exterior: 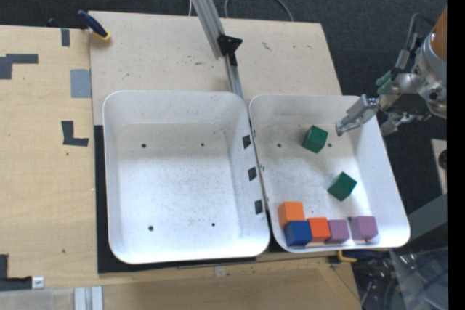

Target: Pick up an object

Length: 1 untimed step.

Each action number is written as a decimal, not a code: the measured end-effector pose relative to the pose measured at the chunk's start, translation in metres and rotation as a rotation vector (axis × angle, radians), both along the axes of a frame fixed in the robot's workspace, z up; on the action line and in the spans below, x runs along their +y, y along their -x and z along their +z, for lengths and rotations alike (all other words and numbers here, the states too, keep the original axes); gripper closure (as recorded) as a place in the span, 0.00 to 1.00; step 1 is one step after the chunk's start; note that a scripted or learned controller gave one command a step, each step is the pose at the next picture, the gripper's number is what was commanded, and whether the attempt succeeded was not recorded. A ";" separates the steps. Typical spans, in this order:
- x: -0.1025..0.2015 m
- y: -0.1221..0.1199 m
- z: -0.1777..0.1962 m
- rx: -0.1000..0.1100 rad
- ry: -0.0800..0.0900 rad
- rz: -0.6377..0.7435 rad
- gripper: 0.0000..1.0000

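Our tool [369, 115] hangs over the right bin's [385, 163] far rim, fingers spread and empty. Nearest sits a green cube [315, 139] on the bin floor. We judge it light, rigid, flat-sided: best pinched across opposite faces. We read no labels or writing.

Two bins are set side by side on the surface [174, 54], the left bin [116, 156] touching the right bin [385, 178] along one wall. Two cubes [315, 139] [341, 186] are placed apart in the right bin's middle. A row of five blocks [328, 229] is lined against its near wall. The hand [367, 116] is positioned over the right bin's far right rim.
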<state>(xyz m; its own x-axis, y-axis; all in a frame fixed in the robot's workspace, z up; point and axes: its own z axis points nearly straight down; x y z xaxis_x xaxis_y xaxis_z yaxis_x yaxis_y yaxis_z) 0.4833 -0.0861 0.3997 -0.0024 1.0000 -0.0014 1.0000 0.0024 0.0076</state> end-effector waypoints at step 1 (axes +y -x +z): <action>-0.065 -0.038 -0.070 0.014 0.001 -0.007 0.00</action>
<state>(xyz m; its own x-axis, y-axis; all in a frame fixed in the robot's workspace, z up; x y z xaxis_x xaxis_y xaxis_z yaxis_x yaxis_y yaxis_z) 0.5212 -0.1506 0.3301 0.0050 1.0000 -0.0025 1.0000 -0.0050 -0.0065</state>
